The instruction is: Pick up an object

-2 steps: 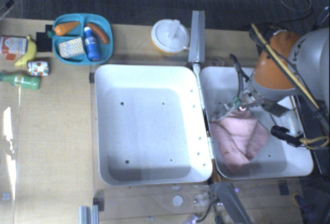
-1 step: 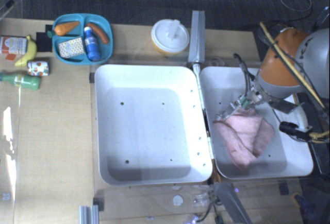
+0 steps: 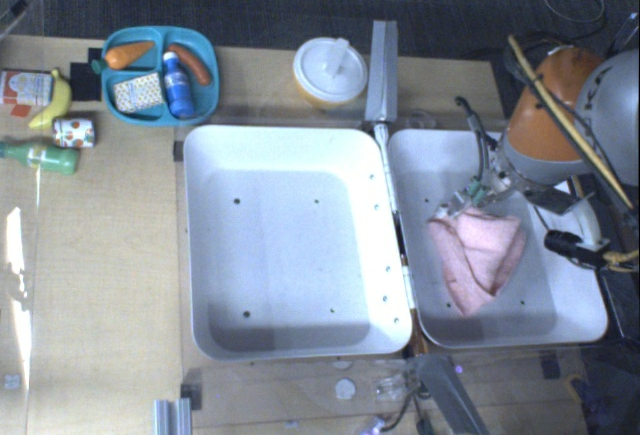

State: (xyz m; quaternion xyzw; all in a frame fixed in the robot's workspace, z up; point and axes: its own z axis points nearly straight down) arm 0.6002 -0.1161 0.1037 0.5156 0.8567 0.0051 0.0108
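Over the right bin [image 3: 575, 323], the gripper [image 3: 480, 193] sits at the pink cloth's [image 3: 480, 258] upper edge, the cloth trailing down-left; whether its jaws are apart, I cannot tell.

I am seeing the bench evenly and brightly lit from overhead, with the left bin [image 3: 285, 238] as my reference. Its white floor is glowing near washout at the centre, while a soft grey shadow is gathering along its near wall. To its left, a pale streak of glare is lying on the wooden bench top [image 3: 100, 273]. Beyond its far rim the dark floor is swallowing detail. The whole view is looking slightly soft and grainy, with edges blurring toward the corners.
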